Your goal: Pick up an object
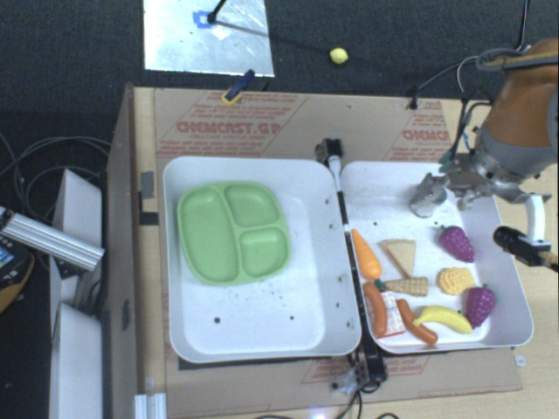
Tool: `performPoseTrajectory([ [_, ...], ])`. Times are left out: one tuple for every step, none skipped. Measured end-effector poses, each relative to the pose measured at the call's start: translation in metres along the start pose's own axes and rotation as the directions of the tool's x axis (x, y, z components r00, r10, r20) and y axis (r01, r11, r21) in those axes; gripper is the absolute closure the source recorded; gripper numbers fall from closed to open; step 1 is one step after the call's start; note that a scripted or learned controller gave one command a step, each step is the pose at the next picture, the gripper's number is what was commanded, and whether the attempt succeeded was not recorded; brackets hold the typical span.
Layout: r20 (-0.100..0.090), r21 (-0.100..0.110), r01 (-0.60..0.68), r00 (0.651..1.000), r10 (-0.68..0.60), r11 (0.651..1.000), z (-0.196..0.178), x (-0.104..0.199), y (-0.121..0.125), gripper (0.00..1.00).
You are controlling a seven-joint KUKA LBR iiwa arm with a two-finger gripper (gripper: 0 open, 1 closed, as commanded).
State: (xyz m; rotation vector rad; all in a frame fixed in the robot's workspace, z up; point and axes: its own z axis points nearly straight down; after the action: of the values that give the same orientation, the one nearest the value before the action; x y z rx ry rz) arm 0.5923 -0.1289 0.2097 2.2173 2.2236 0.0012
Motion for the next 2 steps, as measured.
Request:
performPoseTrajectory([
  [0.004,-0.001,-0.004,1.0,0.004,1.0,0.118,0.036,-0.045,0.0],
  [0.001,-0.002,-0.002,1.0,0.002,1.0,0.108,0.037,-0.044,1.0],
])
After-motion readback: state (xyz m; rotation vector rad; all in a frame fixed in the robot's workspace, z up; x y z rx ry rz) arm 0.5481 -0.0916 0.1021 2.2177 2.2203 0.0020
